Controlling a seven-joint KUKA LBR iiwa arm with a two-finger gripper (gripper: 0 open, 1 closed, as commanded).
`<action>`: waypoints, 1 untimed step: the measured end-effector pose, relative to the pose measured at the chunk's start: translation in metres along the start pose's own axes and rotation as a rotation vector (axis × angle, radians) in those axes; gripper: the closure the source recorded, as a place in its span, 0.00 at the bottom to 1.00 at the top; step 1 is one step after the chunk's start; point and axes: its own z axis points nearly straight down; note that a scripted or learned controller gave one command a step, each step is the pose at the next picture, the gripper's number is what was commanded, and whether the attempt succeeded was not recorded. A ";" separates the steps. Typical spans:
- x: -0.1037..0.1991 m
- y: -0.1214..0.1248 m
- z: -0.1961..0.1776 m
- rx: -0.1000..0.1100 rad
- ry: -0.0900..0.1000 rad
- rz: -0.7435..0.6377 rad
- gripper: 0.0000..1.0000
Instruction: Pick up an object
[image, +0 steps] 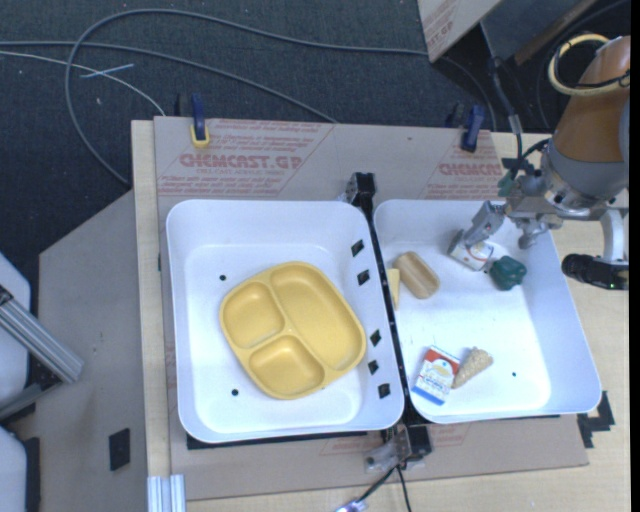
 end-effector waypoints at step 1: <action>0.000 0.003 -0.008 -0.015 -0.003 -0.003 0.00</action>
